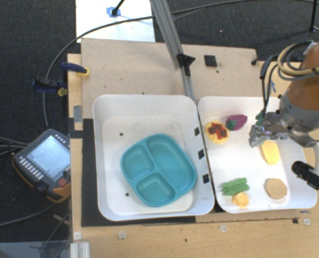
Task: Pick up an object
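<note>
step in hand, judged: approach, ahead of any grasp. gripper (pixel 263 137) poised low over the right bin (pixel 244 163), at the upper end of a pale yellow piece (pixel 271 155), touching it or just above it; impossible to say which from this slanted angle. no object seen pinched. state of the end effector: cannot tell whether spread or pressed together, since the wrist body covers the tip from above.

other candidates in the same bin: a red and yellow piece (pixel 217 131) with a purple piece (pixel 236 122) just beside it, well left of the gripper; a green piece (pixel 234 186) touching a small yellow lump (pixel 240 199) near the front wall; a tan round piece (pixel 276 188) below the pale yellow one. in the left bin (pixel 108 144), a teal divided tray (pixel 158 169), well apart from the arm.

next move, judged: settle squarely over the pale yellow piece, close on its narrow width, lift straight up, and confirm that it rises. beware a slip on a smooth rounded surface.

hard to make out: upper end of the pale yellow piece, hidden under the gripper; arm cut off at the right edge; exact nature of each toy piece too small to tell.
</note>
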You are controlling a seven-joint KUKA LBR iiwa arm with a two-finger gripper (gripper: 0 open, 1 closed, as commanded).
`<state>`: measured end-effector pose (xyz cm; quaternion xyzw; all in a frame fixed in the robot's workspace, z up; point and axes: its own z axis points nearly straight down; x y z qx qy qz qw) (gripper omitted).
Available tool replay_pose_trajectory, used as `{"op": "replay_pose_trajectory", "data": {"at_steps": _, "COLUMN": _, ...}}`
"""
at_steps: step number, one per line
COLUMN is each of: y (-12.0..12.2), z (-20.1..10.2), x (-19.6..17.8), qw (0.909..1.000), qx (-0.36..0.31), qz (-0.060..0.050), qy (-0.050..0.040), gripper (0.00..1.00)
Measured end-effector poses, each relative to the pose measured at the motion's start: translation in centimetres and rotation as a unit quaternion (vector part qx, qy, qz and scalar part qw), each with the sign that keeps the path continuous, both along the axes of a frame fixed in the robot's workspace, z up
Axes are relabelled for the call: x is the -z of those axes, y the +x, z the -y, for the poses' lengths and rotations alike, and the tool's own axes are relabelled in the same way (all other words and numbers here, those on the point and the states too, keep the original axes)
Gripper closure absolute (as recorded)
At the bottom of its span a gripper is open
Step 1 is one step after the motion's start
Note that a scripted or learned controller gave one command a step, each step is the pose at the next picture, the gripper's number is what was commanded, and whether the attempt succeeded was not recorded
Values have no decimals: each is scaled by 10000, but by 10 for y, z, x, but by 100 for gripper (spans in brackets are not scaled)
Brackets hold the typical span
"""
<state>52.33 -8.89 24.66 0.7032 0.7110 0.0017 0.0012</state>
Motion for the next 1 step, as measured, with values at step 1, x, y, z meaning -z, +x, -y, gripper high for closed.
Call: {"op": "replay_pose_trajectory", "data": {"at_steps": 1, "y": 8, "z": -61, "x": 0, "qw": 10000, "qx": -3, "qz": -3, "qy": 5, "gripper": 100}}
